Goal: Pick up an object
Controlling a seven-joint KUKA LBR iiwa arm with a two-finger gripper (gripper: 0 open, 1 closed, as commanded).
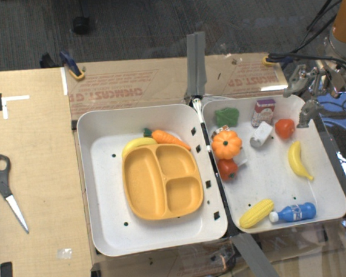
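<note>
My gripper [316,93] hovers over the far right corner of the right bin [332,211], open with nothing between its fingers. Just left of it and below lie a red tomato [284,128], a small purple and white box [264,111] and a grey and white piece [261,136]. Further left are a green item [227,116], an orange pumpkin [226,144] and a red fruit [227,168]. A banana [299,160] lies at the right side. A corn cob [256,213] and a blue bottle [296,213] rest near the front wall.
The left bin [99,190] holds a yellow divided plate [162,181], with a carrot [168,138] and a yellow piece [136,145] behind it. Scissors [6,187] lie on the bench at far left. Cables [324,4] hang at the upper right.
</note>
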